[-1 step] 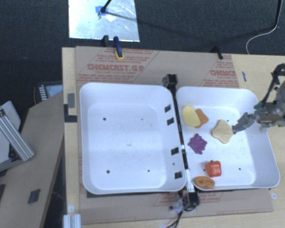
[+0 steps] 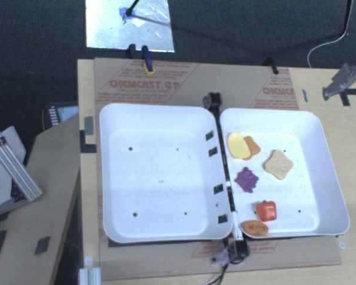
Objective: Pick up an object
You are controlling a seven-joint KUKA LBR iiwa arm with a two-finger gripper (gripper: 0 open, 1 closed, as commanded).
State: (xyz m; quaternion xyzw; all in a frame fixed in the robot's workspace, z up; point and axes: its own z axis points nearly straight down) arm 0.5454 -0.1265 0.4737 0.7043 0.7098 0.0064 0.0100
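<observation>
My tool hangs at three o'clock over the tabletop; I cannot tell its state. Two bins: the left bin, and the right bin with one bread slice, one grape bunch, one red pepper, and three yellow-orange pieces.

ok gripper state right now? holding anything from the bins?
Gripper: at the view's right edge, off the bench's far right corner, away from the right bin. Open or closed cannot be told. Nothing is seen held.
</observation>
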